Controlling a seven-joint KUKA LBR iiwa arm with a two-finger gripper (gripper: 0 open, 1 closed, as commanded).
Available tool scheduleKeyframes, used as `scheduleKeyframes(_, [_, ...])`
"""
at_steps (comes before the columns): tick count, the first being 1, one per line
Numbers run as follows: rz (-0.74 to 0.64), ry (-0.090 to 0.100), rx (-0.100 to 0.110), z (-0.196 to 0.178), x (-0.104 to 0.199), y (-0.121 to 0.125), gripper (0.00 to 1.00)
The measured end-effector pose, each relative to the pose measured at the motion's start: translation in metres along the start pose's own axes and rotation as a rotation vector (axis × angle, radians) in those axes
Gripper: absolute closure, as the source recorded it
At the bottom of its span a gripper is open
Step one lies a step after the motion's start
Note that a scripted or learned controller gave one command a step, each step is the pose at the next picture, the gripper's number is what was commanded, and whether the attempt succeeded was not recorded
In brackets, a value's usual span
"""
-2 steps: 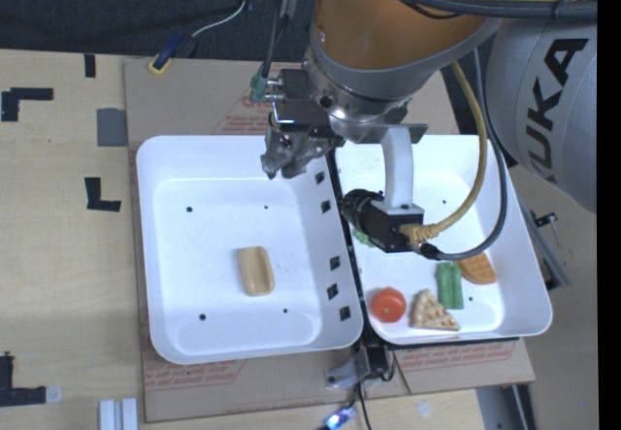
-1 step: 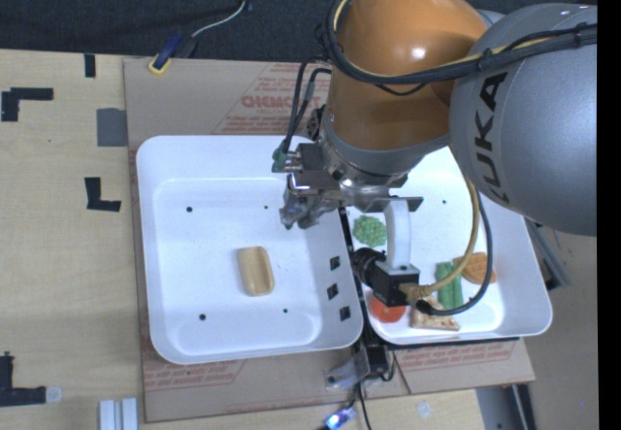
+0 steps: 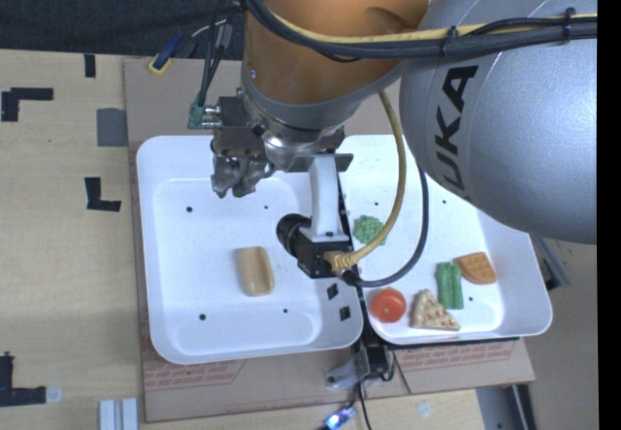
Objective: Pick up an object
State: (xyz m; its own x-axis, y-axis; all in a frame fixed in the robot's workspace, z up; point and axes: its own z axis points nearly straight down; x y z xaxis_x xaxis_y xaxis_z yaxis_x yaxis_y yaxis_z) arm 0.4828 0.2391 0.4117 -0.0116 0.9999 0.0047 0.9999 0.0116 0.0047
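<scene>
A tan bread roll [image 3: 255, 271] lies in the left white bin [image 3: 160, 316], a little front of its middle. My gripper [image 3: 236, 181] hangs over the far part of that bin, above and slightly left of the roll and apart from it. Nothing shows in the gripper. The big orange and grey wrist hides the bin's back edge. In the right bin [image 3: 536, 316] lie a green broccoli piece [image 3: 368, 227], a red tomato [image 3: 388, 305], a pizza slice [image 3: 433, 312], a green stick-shaped vegetable [image 3: 448, 284] and an orange wedge [image 3: 476, 268].
A black bracket with a yellow cable [image 3: 315, 248] hangs from the wrist over the seam between the bins. The grey arm body [image 3: 505, 108] covers the back of the right bin. Both bins rest on brown cardboard [image 3: 194, 375] on the wooden bench.
</scene>
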Motion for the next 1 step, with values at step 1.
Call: scheduleKeyframes(1, [0.011, -0.01, 0.015, 0.1205, -0.0073, 0.0197, 1.0])
